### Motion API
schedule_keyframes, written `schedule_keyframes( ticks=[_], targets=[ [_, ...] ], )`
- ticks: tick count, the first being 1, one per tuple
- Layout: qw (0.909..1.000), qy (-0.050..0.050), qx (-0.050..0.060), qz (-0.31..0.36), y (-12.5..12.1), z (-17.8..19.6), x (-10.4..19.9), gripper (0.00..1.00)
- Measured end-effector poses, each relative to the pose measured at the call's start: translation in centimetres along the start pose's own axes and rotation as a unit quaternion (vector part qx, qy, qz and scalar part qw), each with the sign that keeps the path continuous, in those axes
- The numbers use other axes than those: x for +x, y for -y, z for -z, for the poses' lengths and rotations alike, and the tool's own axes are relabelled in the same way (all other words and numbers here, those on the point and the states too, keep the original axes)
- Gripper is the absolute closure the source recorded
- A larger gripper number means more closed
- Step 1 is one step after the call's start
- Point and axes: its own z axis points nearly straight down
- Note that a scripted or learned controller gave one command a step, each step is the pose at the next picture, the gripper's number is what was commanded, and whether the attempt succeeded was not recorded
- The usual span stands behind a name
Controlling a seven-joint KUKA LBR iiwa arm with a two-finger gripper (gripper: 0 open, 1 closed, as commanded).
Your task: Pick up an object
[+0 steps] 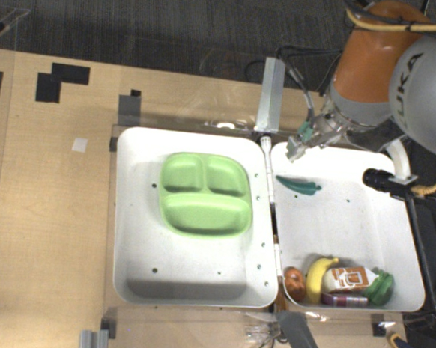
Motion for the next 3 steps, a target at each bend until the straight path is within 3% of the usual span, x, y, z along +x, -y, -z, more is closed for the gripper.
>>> schedule_keyframes(
  ticks=[1,2,3],
  targets=[
    [0.9988,0.000,0.000,-0.050,6.3,9.6,-0.8,1.00],
    [0.9972,-0.001,0.002,-0.075,8.8,-1.4,5.9,1.00],
    [0.9941,0.000,0.001,-0.108,9.5,3.2,0.1,1.00]
  ],
)
